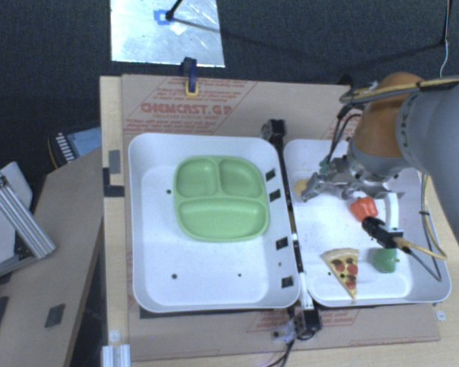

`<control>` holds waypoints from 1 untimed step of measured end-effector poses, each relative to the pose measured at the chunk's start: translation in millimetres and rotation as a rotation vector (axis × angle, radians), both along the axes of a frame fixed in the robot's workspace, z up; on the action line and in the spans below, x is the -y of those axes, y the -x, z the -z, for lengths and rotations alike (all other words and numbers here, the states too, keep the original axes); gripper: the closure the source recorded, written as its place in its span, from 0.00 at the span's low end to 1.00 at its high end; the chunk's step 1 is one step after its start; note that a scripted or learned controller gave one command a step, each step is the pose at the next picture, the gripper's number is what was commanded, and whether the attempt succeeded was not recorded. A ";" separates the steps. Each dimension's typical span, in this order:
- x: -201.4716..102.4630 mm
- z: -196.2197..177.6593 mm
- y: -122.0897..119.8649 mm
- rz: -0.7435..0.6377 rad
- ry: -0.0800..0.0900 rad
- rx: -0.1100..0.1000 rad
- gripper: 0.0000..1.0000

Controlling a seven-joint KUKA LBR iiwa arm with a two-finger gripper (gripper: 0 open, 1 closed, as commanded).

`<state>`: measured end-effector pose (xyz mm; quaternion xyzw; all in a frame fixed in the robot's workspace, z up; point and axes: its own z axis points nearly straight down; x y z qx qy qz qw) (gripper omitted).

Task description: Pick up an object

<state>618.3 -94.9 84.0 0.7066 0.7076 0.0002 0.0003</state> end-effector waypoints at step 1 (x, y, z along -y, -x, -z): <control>0.3 -11.8 -0.8 0.000 0.001 0.003 1.00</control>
